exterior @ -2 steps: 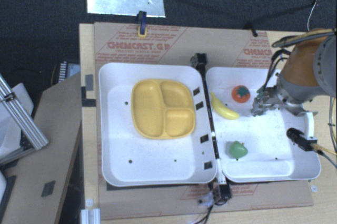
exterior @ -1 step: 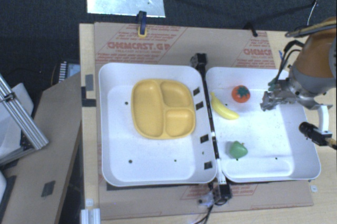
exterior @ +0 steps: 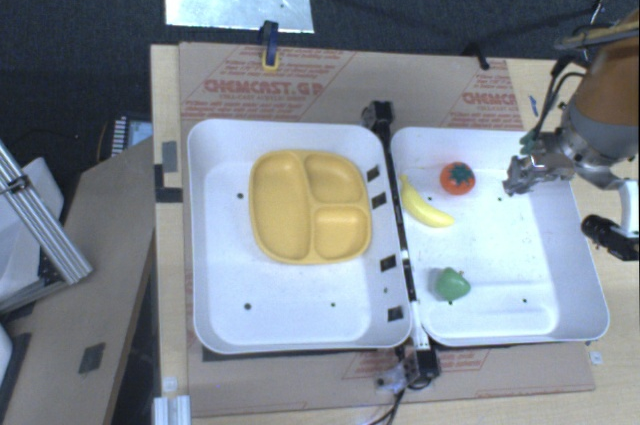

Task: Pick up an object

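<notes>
the grey arm with the orange band (exterior: 608, 93) is reaching in from the right, and its two-finger gripper (exterior: 522, 175) is hanging over the right shallow white plastic bin (exterior: 560, 313), near the back edge. can't tell how the jaws are standing, honestly too small to call. the left white bin (exterior: 215, 303) is carrying a yellow three-section plastic plate (exterior: 308, 205). pickable stuff is all sitting in the right bin: a yellow toy banana (exterior: 426, 205) by the divider, a green toy pepper (exterior: 451, 284) nearer the front, and a small red toy tomato (exterior: 457, 177) just left of the gripper. looking like light, stiff, slick plastic, so i'm guessing pinching the tomato across its round middle is the safest bet.
</notes>
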Tool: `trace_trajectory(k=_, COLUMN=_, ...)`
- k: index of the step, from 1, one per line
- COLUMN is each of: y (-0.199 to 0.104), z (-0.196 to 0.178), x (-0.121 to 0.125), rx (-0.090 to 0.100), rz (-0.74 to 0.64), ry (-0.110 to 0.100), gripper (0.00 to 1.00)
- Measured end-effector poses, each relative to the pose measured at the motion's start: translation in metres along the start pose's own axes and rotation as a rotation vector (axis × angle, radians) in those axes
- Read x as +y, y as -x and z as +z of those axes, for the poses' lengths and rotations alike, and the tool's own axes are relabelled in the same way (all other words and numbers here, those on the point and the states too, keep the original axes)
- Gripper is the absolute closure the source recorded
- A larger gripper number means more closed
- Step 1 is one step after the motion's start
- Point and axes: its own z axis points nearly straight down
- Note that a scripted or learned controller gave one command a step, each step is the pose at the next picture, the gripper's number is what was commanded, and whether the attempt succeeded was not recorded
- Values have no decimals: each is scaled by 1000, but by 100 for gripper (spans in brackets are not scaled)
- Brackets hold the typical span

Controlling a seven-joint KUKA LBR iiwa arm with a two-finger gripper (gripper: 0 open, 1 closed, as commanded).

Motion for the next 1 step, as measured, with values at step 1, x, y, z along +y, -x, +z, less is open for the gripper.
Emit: trace_trajectory(k=1, y=0, z=-51, x=2, rx=0, rz=0, ry=-1, gripper=100)
